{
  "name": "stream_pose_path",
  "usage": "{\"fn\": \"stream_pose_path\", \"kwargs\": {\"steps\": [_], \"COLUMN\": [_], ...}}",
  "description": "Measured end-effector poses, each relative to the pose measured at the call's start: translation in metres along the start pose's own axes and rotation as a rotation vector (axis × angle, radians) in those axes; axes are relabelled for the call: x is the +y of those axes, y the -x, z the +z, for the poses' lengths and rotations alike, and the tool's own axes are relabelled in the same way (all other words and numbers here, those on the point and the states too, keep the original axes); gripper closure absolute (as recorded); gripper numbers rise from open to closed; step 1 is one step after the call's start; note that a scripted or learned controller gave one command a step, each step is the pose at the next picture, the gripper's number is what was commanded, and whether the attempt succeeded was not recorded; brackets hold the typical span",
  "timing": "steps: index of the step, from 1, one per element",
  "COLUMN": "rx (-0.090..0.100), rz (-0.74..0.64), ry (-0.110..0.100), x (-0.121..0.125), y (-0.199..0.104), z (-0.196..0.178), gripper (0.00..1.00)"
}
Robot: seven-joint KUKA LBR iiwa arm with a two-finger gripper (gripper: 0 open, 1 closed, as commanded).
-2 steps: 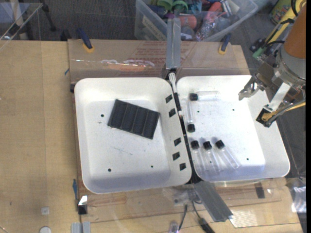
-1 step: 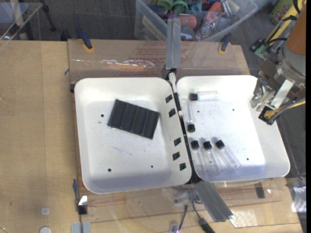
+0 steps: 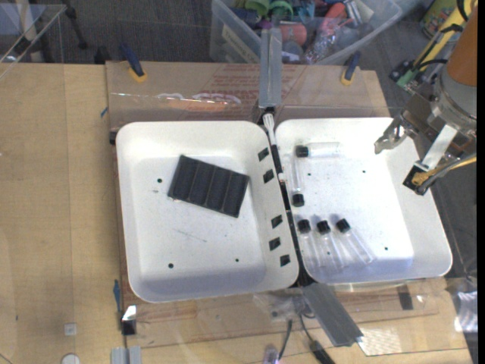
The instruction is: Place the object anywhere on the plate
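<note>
The gripper [image 3: 388,138] hovers over the upper right corner of the right bin [image 3: 379,203], clear of everything in it. From this slant I cannot tell whether it is spread or pressed together, and nothing can be seen held in it.

The task's things are five clear vials with black caps, all in the right bin. One vial [image 3: 318,150] lies crosswise near the bin's upper edge, with its cap pointing left. A second vial [image 3: 294,184] lies along the left wall with its cap at the lower end. The last three vials [image 3: 326,237] sit side by side in the lower left part of the bin. Their caps form a row and their clear bodies point toward the lower right.

A black ribbed plate [image 3: 209,186] lies flat and slightly turned in the upper middle of the left bin [image 3: 151,241], well apart from the vials. Small black clips [image 3: 276,221] line the seam between the two bins. Both bins rest on a pale wooden surface [image 3: 45,203], and a clear tub of coloured toys [image 3: 303,6] stands at the top of the frame.
</note>
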State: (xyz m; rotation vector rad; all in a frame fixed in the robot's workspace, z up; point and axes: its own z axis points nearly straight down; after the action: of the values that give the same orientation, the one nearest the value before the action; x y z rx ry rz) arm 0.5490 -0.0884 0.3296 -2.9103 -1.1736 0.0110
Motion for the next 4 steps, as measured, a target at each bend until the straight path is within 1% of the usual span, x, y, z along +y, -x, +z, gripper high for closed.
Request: {"fn": "stream_pose_path", "kwargs": {"steps": [1,2,3,4], "rx": [-0.001,-0.001,-0.002,-0.002], "rz": [0.0,0.0,0.001,0.0], "ry": [-0.001,-0.001,-0.001,-0.002], "x": [0.0005,0.0004,0.001,0.0008], "y": [0.0001,-0.0001,0.0001,-0.0001], "z": [-0.0094,-0.0094,-0.0188,-0.0187], "gripper": [1.0,0.0,1.0,0.0]}}
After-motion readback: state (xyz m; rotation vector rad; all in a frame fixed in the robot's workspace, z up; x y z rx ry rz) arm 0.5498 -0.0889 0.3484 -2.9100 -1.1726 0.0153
